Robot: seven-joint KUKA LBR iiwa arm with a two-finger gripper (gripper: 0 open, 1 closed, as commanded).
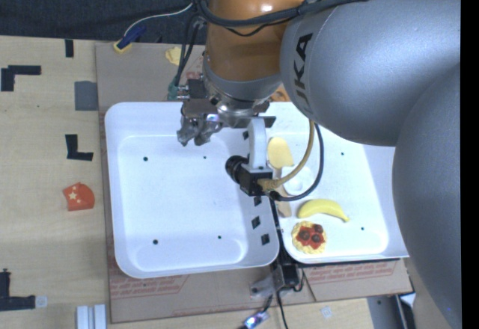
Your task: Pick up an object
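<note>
Now, arm: grey, reaching in from the right.
End effector [196, 129]: over left bin's [135, 245] upper edge; finger state cannot be told.
Right bin [367, 170]: banana [322, 208], pizza toy [309, 236], yellow piece [279, 152].
Bench [37, 170]: red toy [78, 197], left of the bins.

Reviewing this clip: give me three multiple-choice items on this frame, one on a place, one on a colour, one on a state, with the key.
1. Where does the banana lie?
A. right bin
B. left bin
C. bench

2. What colour is the piece on the bench left of the bins?
A. blue
B. red
C. green

3. The gripper is
A. over the left bin
B. gripping the banana
C. resting on the bench

Key: 1 A, it lies in the right bin; 2 B, the small piece is red; 3 A, it hangs over the left bin.
</note>
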